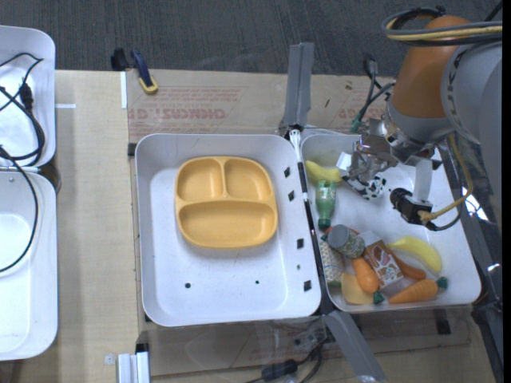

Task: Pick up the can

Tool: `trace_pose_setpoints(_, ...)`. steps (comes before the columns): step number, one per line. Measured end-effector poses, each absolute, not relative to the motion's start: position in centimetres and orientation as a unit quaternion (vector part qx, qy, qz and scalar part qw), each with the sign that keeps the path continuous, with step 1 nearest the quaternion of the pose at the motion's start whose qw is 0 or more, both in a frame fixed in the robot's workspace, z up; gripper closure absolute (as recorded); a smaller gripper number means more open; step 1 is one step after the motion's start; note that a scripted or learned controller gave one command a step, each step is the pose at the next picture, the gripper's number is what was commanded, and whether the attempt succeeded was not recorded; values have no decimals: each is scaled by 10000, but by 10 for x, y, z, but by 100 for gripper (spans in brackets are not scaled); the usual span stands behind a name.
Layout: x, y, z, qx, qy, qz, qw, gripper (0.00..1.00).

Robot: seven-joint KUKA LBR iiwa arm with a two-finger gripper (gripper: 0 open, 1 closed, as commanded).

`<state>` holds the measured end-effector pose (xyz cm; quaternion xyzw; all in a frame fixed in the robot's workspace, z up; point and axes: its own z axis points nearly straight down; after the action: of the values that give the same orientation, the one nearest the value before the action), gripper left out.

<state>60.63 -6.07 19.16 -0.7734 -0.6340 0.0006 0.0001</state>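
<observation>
Camera view, can (345, 240) lying on its side in the right bin (471, 282), next to a green bottle (324, 200) and carrots (365, 275), fingers (363, 163) up near the bin's top, well apart from the can, can't tell if they're wide or closed, yellow plate (226, 201) in the left bin (160, 294)

Grey-topped can (346, 241) on its side amid right-bin clutter

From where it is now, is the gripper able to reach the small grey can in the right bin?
Probably yes: the small grey can lies uncovered from above, though a green bottle and orange carrot crowd it.
</observation>
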Motion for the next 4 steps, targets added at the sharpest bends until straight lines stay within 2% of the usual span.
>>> trace_pose_setpoints(1, 606, -61, 191, -7735, -6338, 12, 3, 0)
trace_pose_setpoints(2, 559, -153, 91, -7713, -6365, 14, 8, 0)
trace_pose_setpoints(3, 627, -154, 91, -7919, -6106, 12, 2, 0)
trace_pose_setpoints(4, 627, -154, 101, -7913, -6114, 19, -4, 100)
